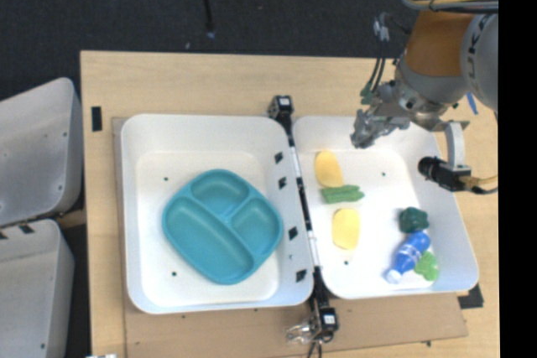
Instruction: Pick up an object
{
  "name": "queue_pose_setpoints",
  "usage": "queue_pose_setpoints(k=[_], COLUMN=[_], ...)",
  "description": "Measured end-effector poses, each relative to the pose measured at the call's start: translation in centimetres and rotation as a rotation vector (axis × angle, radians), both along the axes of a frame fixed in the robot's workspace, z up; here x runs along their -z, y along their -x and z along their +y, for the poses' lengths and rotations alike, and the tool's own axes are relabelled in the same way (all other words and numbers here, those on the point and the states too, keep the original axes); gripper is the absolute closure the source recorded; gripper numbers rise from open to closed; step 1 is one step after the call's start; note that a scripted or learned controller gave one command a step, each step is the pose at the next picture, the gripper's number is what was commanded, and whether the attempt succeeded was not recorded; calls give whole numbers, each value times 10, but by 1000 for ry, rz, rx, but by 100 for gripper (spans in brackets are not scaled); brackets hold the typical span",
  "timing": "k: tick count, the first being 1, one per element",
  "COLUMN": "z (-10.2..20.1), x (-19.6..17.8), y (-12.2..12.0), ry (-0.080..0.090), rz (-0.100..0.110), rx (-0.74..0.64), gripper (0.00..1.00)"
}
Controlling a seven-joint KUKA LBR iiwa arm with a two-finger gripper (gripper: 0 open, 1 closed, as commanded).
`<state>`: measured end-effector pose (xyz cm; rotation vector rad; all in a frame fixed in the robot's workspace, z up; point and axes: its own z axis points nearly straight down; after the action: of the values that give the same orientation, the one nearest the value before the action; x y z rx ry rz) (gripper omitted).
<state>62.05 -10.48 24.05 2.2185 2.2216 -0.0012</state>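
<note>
The right bin (377, 285) holds several small items: a yellow piece (328, 168) near its upper left, a green pod-shaped piece (341, 194) just below it, another yellow piece (346, 228), a dark green lump (412, 220), a blue bottle (408, 256) and a light green bit (428, 267) at the lower right. My gripper (367, 133) hangs over the bin's upper middle, up and to the right of the upper yellow piece. Nothing shows between its fingers, and their spread is not clear from this angle.
The left bin (143, 180) carries a teal divided plate (221, 225). A black-clipped ridge (295, 180) separates the two bins. A cable and a black fitting (440, 170) hang from the arm over the right bin's upper right. The wooden bench (210, 84) surrounds both bins.
</note>
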Motion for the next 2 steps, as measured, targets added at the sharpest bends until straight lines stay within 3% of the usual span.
queue_pose_setpoints(k=[2], z=[91], x=[2], y=[2], ry=[0], rz=[0], rx=[1], gripper=[100])
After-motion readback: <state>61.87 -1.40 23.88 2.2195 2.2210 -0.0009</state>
